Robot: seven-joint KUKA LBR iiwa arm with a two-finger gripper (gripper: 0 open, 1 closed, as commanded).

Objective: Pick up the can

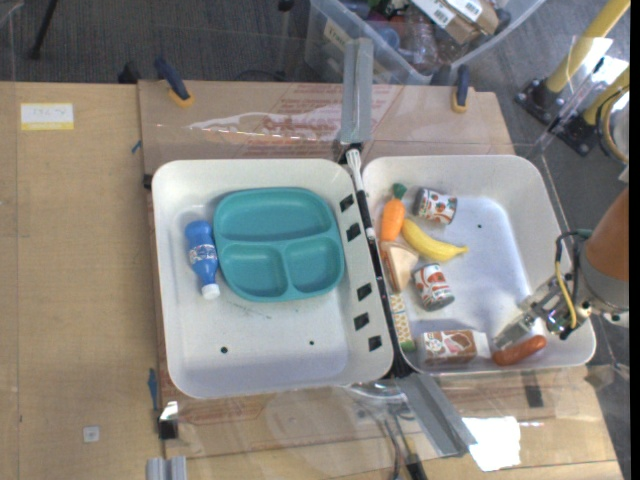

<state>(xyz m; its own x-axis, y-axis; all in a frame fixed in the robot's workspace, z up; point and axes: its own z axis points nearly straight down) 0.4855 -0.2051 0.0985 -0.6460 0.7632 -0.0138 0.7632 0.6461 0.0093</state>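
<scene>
In the camera view, the arm [610,258] is reaching in from the right and leaning over the right bin [520,183], so that its jaws [535,320] are hanging low in the near right corner. That puts them just above a red sausage-like piece [520,350] and well apart from either can, which looks to me like a poor start for the task. Whether the jaws are spread or closed I cannot tell; nothing is visibly sitting between them.

Two cans are lying in this bin: the upper can [434,206] near the far wall beside the carrot [392,218], and the lower can [433,286] near the middle, just below the banana [435,244]. A bread wedge [402,265] is resting against the divider and a flat packet [450,345] is lying along the near wall.

The left bin [175,298] is holding a teal tray [275,243] with a blue bottle [202,256] alongside.

The arm is being cut off at the frame's edge, the can labels are too small to read, and the jaw tips are blurring into cabling.
</scene>
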